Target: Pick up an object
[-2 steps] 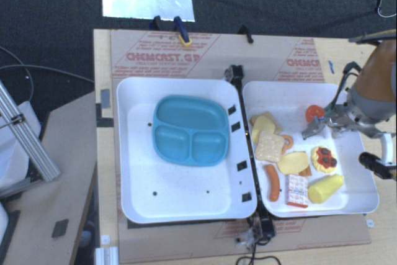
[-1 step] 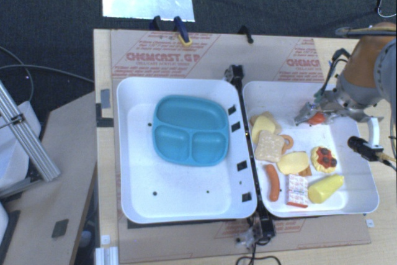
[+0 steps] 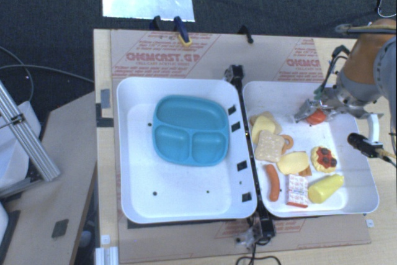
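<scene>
My gripper point(image 3: 315, 111) is down in the far part of the right bin point(image 3: 353, 195), reaching in from the right. A small red-orange toy piece point(image 3: 317, 116) lies right at its tip, touching or just under it. Whether the piece is held is not visible. Toy food lies nearer the front of the bin: a yellow piece point(image 3: 263, 123), a square cracker point(image 3: 270, 146), an orange ring point(image 3: 287, 143), a yellow chip point(image 3: 293, 163), a sausage point(image 3: 273, 182), a small pizza point(image 3: 324, 159), a red-and-white packet point(image 3: 297, 190) and a yellow lemon-like piece point(image 3: 324, 188).
The left bin point(image 3: 139, 195) holds a blue divided plate point(image 3: 190, 130). A black divider point(image 3: 245, 146) runs between the bins. The arm's grey and orange body point(image 3: 372, 65) hangs over the right bin's far right corner. A black part point(image 3: 366, 146) juts in at the right rim.
</scene>
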Motion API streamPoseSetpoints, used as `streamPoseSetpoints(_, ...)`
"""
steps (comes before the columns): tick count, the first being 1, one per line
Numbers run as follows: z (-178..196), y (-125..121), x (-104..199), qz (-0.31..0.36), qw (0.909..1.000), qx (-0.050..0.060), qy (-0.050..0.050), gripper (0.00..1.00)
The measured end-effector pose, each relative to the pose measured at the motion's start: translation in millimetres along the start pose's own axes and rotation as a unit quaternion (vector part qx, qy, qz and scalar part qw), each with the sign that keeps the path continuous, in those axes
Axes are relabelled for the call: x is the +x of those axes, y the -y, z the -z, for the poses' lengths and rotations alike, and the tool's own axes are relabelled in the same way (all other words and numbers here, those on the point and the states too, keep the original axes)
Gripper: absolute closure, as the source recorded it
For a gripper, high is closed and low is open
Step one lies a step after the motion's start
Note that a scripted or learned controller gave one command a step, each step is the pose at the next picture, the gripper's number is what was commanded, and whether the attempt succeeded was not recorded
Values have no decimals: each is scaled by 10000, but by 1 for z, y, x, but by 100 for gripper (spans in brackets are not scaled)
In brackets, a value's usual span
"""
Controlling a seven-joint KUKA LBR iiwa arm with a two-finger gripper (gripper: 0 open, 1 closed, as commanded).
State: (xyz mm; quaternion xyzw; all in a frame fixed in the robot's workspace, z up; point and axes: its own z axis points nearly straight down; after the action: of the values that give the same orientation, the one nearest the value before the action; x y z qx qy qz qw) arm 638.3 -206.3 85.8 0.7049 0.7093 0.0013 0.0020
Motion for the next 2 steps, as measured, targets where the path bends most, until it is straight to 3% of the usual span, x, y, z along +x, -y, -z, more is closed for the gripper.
streamPoseSetpoints(1, 0, 0, 0, 1, 10000, 5, 2, 0)
streamPoseSetpoints(2, 12, -1, 0, 13, 10000, -14, 10, 100)
